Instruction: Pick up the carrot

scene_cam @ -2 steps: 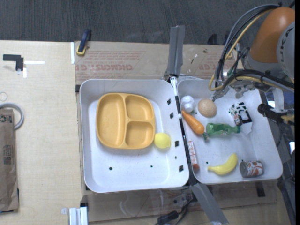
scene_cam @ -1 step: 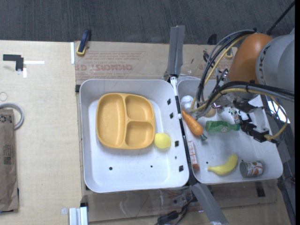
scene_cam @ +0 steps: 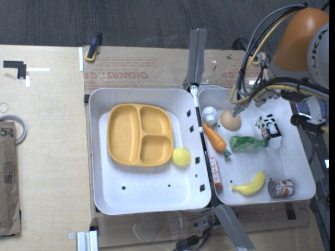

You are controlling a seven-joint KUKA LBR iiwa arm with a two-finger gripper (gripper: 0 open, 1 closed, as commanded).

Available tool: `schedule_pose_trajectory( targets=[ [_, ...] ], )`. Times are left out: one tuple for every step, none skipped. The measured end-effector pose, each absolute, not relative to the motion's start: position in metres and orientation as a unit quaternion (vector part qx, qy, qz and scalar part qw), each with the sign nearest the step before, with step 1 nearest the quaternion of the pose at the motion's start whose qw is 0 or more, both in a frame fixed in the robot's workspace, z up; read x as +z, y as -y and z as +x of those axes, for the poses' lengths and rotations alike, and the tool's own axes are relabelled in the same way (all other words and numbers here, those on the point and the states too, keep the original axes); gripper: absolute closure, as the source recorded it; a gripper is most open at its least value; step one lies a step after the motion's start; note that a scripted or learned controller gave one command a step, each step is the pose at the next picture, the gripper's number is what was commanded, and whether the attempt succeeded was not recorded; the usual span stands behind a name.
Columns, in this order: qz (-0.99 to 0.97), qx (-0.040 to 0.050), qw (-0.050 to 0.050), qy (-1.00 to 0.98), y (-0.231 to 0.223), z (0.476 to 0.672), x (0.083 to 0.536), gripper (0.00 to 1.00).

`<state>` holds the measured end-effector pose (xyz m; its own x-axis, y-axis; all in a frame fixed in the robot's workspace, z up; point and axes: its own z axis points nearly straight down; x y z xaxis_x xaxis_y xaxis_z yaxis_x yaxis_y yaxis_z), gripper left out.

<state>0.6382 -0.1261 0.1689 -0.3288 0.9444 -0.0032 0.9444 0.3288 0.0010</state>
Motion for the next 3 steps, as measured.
schedule_pose_trajectory(
  targets=[
    [0.467,-0.0013,0.000,-0.884,0.106,0.659,0.092,0.00],
    [0.410,-0.0012,-0.002,-0.912,0.150,0.658,0.091,0.00],
    [0.411,-0.0004,0.002,-0.912,0.151,0.660,0.102,1.00]
  ],
)
